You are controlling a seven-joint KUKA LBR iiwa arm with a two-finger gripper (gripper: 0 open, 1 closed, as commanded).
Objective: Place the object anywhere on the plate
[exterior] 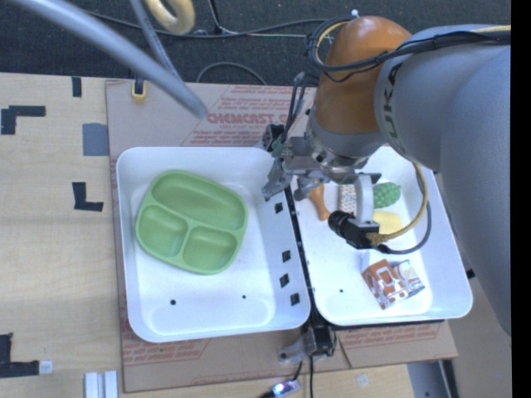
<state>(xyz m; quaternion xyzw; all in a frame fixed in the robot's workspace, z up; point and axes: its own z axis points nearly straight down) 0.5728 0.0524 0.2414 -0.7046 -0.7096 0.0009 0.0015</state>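
Camera view — hand [319, 191] grip state unclear; green plate [192, 220] long axis runs upper-left to lower-right.

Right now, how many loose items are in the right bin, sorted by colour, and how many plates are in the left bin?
Orange item, part hidden by the arm: 1
Green bumpy item: 1
Yellow item: 1
Red-and-white packet: 1
Green divided plate: 1
Total: 5
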